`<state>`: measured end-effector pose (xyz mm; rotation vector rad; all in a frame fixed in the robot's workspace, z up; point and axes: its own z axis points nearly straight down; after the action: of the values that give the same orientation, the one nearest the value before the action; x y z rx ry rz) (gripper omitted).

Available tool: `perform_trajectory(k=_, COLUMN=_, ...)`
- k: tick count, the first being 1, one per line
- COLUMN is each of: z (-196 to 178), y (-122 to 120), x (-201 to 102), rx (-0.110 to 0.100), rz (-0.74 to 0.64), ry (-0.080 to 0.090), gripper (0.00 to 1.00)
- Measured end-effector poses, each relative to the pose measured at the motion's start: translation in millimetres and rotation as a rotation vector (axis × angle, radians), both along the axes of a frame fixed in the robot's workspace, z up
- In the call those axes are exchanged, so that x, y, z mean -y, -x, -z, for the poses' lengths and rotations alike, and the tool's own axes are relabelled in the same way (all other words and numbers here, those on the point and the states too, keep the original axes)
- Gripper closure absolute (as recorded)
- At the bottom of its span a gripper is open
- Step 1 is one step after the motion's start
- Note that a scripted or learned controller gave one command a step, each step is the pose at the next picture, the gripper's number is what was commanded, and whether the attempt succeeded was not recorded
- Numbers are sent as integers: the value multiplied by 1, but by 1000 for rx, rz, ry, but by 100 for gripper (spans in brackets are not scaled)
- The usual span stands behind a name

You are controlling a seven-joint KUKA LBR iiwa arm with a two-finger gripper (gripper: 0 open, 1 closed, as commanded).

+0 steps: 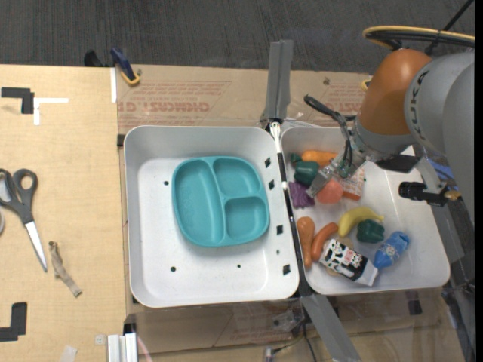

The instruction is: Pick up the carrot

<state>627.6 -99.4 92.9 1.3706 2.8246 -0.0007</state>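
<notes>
From where I stand, the grey arm (445, 89) leans in from the right, its orange band (389, 89) bent over the right bin's (423, 274) far edge, wrist pointing down and inward. The claw (337, 173) hangs low over the clutter near that bin's far-left corner; whether it is wide or narrow I cannot tell.

The left bin (143, 262) carries a teal divided plate (221, 200) near its middle. The right bin is crowded: an orange piece (317, 157) and a dark green piece (305, 173) at the far-left corner, a purple piece (301, 196) along the left wall, a pink-red item (330, 191) just under the claw, a banana (358, 219), a blue toy (391, 250) and a black-and-white carton (347, 262) toward the near edge.

The carrot (322, 240) lies slanted near the bin's left wall, beside another orange piece (306, 231), nearer the front edge than the claw and apart from it.
</notes>
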Motion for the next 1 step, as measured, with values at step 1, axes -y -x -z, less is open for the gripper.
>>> perform_trajectory(k=1, z=3, y=-18, x=0, rx=-26, rz=37, ry=-2, gripper=0)
